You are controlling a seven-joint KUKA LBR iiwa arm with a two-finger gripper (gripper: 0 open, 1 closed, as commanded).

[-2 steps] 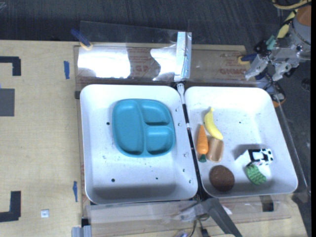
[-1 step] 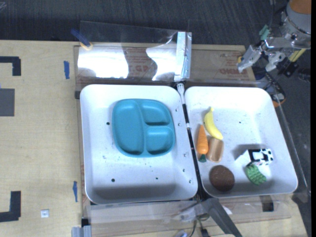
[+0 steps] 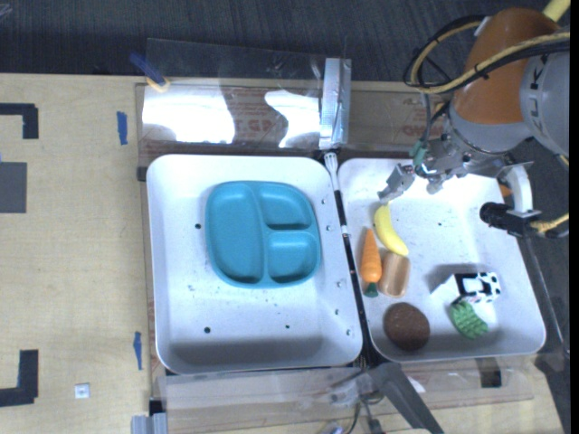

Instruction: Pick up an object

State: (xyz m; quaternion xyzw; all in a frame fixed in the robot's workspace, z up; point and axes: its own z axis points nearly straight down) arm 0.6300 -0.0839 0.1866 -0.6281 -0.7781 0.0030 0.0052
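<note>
**Claw above the right bin's far end, nothing in it**

The arm's two-finger claw (image 3: pixel 412 175) hangs over the far end of the right shallow white bin (image 3: pixel 529 283), its fingers apart with nothing between them; one grey finger (image 3: pixel 395 182) slants toward the bin's left wall. The metal parts around it are small and glare-washed, so finer detail is hard to read.

Just below the claw lies a small yellow plastic banana (image 3: pixel 389 230), curved, its long axis running from far to near with a slight rightward lean. Beside it a slim orange toy carrot (image 3: pixel 370 257) lies parallel, green tip nearest the camera. A tan cylindrical piece (image 3: pixel 394 274) touches the carrot's right side.

Nearer the front sit a round brown ball (image 3: pixel 407 325), a green ridged object (image 3: pixel 468 318) and a black-and-white patterned item (image 3: pixel 479 286), whose shape is unclear.

The left shallow white bin (image 3: pixel 172 269) holds a blue divided plastic plate (image 3: pixel 262 233).
</note>
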